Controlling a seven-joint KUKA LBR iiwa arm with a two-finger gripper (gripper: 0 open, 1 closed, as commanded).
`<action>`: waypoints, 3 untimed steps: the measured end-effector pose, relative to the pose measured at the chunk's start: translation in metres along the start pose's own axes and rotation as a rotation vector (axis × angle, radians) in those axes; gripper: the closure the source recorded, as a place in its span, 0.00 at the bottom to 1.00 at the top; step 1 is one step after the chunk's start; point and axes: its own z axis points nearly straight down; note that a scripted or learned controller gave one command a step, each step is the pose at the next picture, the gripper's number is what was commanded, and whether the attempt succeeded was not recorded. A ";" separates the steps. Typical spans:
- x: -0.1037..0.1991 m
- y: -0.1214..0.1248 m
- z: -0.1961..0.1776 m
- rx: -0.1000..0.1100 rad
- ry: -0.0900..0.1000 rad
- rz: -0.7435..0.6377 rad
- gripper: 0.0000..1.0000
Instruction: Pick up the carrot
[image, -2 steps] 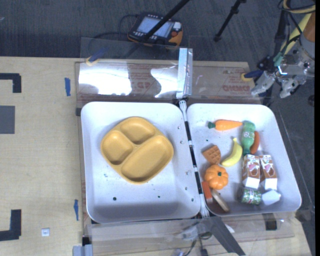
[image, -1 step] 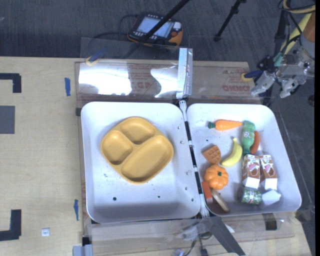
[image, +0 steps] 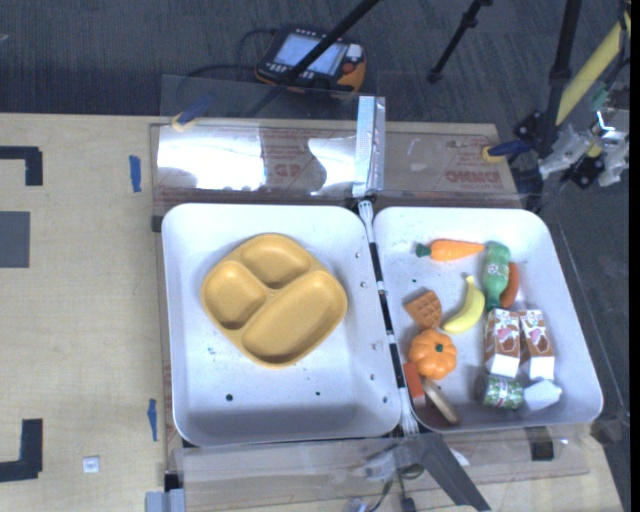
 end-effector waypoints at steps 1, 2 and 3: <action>0.057 -0.005 0.107 0.005 0.003 -0.013 0.00; 0.098 -0.006 0.212 -0.014 0.000 -0.082 0.00; 0.099 -0.004 0.201 -0.019 0.000 -0.082 1.00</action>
